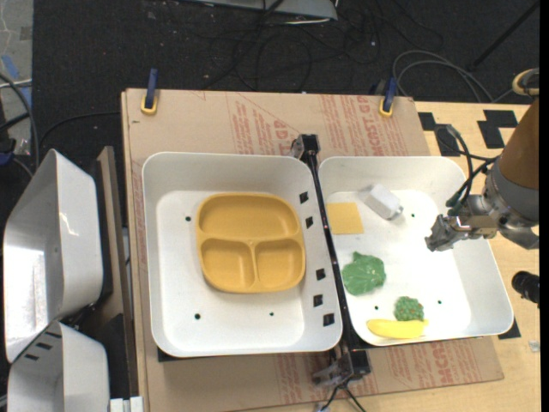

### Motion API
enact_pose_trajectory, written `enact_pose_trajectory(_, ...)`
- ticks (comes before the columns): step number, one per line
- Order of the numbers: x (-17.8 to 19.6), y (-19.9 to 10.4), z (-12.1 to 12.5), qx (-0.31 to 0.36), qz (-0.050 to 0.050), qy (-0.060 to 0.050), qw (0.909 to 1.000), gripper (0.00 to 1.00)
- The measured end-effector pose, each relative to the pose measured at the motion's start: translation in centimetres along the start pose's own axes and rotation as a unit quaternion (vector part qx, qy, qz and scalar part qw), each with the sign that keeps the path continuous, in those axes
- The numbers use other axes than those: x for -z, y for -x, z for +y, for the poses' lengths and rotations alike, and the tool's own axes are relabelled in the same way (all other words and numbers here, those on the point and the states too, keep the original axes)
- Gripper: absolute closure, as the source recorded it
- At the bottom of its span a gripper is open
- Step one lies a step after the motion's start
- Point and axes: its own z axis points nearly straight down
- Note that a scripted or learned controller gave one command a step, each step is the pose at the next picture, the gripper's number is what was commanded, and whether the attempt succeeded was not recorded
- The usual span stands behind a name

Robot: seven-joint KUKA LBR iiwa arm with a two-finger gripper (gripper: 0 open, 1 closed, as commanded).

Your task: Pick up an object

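The right bin (480, 294) holds several small items: a white block (380, 202) near the back, a flat yellow square (345, 218) at the left wall, a green leafy piece (364, 274), a small green broccoli (409, 308) and a yellow banana (395, 328) near the front. My gripper (443, 234) hangs over the right part of this bin, to the right of the white block and apart from every item. Nothing shows between its fingers.
A yellow divided plate (251, 241) lies in the left bin (171, 307). The bins stand on a cardboard sheet (257, 118) with two clamps at the back. White boxes (47, 247) stand off the bench at the left. Cables run behind.
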Motion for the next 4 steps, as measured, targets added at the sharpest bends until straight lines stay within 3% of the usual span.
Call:
enact_pose_trajectory(3, -1.2, -17.2, 3.9, 0.000, 0.001, -0.001, 1.0000, 1.00)
enact_pose_trajectory(4, -1.7, -22.7, 3.8, 0.000, 0.000, -0.002, 1.0000, 1.00)
